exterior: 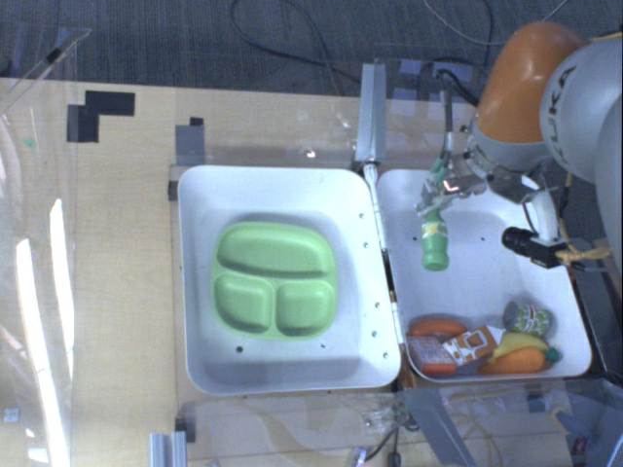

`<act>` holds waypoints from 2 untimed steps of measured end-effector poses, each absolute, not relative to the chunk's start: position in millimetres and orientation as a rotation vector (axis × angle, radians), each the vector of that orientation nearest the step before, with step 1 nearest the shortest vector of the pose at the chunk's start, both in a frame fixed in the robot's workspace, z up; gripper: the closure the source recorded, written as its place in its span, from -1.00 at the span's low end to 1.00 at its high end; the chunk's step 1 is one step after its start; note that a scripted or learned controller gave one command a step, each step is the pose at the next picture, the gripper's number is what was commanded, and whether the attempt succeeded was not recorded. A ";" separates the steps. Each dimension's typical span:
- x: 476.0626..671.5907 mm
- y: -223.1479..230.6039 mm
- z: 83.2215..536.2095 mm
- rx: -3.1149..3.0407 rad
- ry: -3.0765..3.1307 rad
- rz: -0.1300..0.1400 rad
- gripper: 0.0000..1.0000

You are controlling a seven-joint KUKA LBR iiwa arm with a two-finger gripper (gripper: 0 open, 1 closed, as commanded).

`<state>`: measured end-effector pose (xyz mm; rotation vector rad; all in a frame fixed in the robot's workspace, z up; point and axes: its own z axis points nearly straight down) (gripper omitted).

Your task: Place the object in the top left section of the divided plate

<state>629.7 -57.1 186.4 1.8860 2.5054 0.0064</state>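
The end effector (435, 200) grips the top of a green bottle (434, 245) — hanging upright below it over the right bin (487, 290); the divided plate (275, 278) (green) lies well left — apart.

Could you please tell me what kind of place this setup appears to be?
Probably a robotics lab bench: a KUKA arm reaches over two white bins, one holding a green divided plate, with loose cables behind.

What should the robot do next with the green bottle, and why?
Probably carry the green bottle left, over the divider, toward the green divided plate in the left bin. The bottle hangs from the gripper above the right bin, and the plate's sections hold nothing yet.
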 end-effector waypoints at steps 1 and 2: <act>619.4 26.5 185.2 2.008 2.413 0.005 1.00; 614.2 61.5 185.2 2.081 2.351 0.005 1.00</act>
